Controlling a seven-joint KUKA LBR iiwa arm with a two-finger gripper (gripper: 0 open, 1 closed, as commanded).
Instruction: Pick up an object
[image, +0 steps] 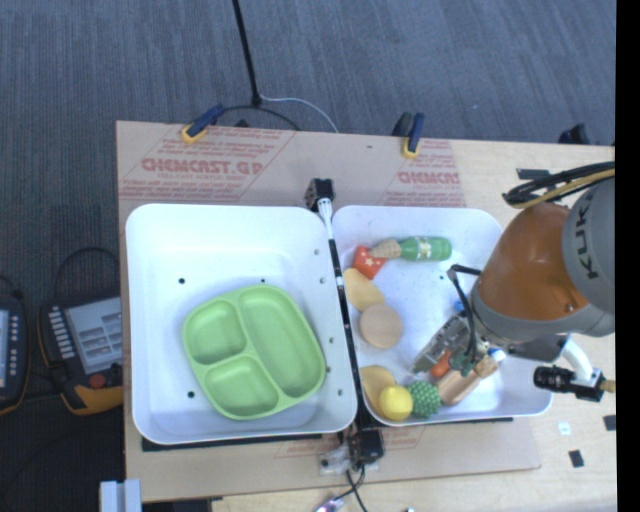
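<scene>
Grey arm, broad orange band, black lettering; black and yellow cables

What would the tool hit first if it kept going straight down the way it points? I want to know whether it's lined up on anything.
Probably the carrot-like orange piece right under the tool, beside the green knobbly item; depth is hard to judge from above.

Green divided tray is sitting in a white bin; yellow lemon, green bottle are showing nearby.
</scene>
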